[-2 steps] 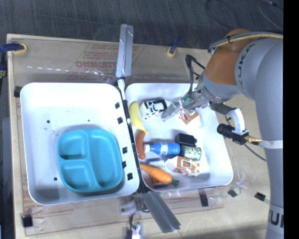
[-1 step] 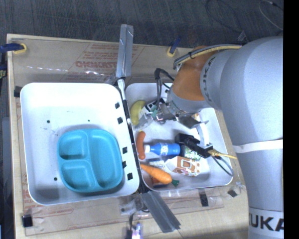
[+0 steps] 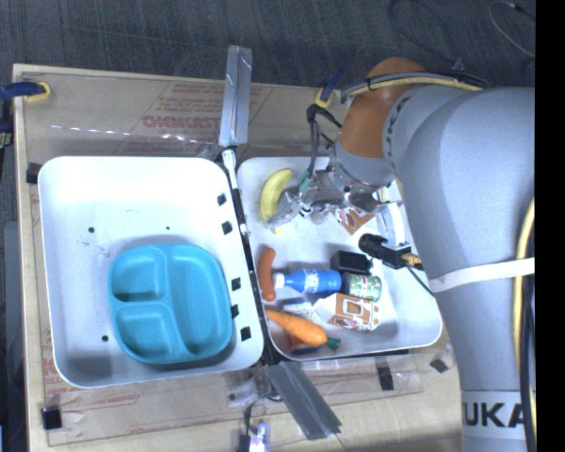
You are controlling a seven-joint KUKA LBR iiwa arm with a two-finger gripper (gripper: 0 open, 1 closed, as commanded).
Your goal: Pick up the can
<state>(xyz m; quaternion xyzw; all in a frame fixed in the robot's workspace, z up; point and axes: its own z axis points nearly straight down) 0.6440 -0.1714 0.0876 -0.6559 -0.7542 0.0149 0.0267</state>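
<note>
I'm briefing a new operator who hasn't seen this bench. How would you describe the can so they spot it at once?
Look in the right bin, beside the bin holding the blue tray. Near its right wall, under the arm, lies the can, on its side just right of the blue bottle and above the carton. It is the short cylinder with a green label.

Green-labelled can point(image 3: 361, 286) on its side, right bin, beside the blue bottle point(image 3: 308, 281).
</note>
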